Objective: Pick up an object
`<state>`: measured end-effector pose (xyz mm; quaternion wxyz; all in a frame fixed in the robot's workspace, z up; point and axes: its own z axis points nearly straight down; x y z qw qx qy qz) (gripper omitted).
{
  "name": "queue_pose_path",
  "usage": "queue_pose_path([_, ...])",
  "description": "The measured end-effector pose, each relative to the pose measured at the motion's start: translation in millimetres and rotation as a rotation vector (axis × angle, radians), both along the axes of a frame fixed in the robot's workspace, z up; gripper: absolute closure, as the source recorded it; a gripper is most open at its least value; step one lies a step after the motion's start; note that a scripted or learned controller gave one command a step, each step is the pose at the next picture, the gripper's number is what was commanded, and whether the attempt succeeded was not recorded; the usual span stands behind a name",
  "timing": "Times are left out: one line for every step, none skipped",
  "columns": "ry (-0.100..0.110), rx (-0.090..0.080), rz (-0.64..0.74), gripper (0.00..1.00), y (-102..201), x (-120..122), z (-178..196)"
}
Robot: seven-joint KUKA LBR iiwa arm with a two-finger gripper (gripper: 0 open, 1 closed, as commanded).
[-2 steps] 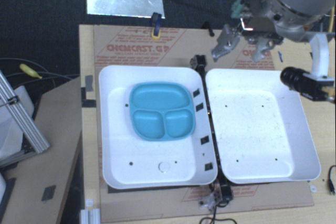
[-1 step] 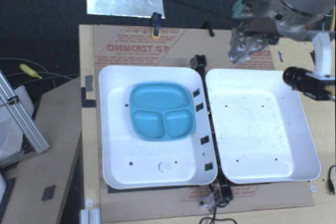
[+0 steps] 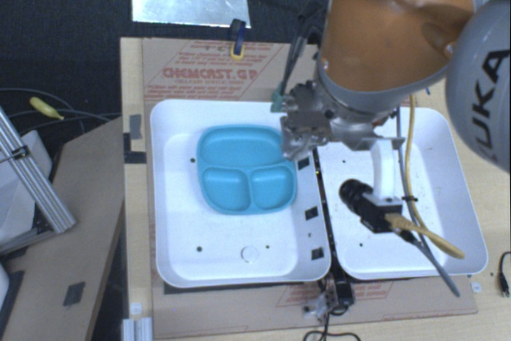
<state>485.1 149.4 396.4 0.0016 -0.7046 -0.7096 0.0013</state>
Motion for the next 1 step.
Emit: queue_pose_path([-0.015, 0.003, -0.002, 1.0, -12.4, 1.8, 114.0])
